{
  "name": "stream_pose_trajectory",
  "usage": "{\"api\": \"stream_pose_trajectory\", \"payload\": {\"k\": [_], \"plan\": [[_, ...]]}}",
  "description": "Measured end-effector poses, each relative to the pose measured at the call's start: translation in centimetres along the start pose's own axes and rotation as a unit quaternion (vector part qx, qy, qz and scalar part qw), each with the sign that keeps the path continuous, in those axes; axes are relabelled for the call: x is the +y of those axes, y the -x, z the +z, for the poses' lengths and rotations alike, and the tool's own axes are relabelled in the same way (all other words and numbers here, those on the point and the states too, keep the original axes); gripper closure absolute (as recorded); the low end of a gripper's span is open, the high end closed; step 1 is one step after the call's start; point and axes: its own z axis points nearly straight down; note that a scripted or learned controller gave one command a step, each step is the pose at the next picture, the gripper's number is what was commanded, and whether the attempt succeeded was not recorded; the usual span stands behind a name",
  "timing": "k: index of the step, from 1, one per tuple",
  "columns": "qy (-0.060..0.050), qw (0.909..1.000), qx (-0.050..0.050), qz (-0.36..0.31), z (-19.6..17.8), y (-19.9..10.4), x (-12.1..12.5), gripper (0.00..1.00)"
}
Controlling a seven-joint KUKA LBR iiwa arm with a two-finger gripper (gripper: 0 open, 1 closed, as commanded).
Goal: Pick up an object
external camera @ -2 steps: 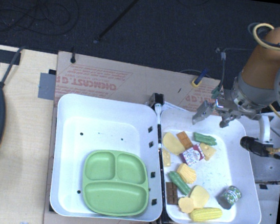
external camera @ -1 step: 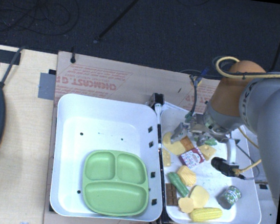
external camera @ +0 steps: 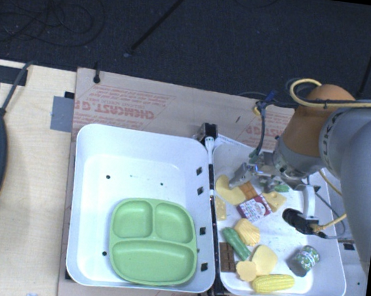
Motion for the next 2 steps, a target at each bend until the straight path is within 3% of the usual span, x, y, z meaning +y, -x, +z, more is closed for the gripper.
{"api": "stream_pose_trajectory", "payload": {"k": [1, 2], "plan": [[0.001, 1.0, -0.001, -0.001, -0.1, 0.2, 0.0, 0.0], [0.001, 1.0, -0.003, 0.002, 0.0, -2.3, -7.2, 0.0]]}}
